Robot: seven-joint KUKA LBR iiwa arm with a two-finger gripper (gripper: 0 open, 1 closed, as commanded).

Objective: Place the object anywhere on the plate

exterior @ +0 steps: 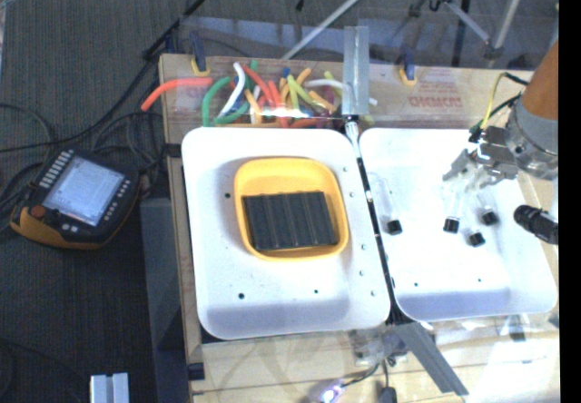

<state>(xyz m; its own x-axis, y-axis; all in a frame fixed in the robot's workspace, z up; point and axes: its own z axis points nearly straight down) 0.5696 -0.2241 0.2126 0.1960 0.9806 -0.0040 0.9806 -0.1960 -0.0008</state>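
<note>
So far the task looks barely begun: the yellow plate (290,216), carrying a dark ribbed block, is seen in the left bin (209,238) on the counter. Small dark objects (393,227) are scattered in the right bin (427,297), well apart from the plate. The hand (481,167) is poised over that bin's far right corner; whether it is open, or anything is held, cannot be told.

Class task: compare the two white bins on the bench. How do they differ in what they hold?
The left bin holds a yellow plate bearing a dark ribbed slab; the right bin holds small dark pieces. The gripper is over the right bin, not the left bin. Both are shallow and white.
</note>
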